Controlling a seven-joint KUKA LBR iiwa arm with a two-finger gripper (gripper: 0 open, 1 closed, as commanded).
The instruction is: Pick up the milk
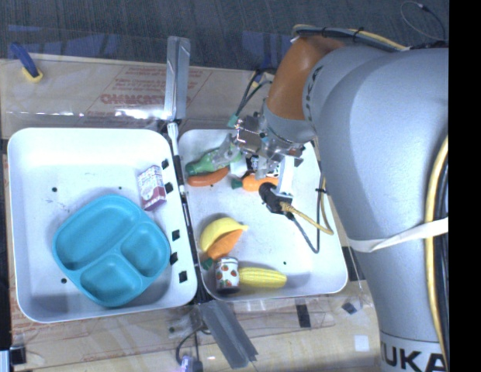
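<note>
Hovering low over the far end of the right bin (326, 281), gripper (256, 149) among carrots (209, 177) and greens (212, 161); impossible to tell whether clenched or released. Milk (151, 186), a small carton, well away on the gripper's far side, across the divider in the left bin (23, 231), standing just beyond the blue tray (109, 246). Probably misplaced for the task: reaching the carton calls for crossing over. Nearer the camera than the gripper, banana (221, 231), corn (260, 277) and a can (226, 273), untouched.

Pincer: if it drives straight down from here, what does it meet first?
Probably the orange carrot with green leafy top lying just beneath the pincer in the right white bin; depth is unclear.
</note>
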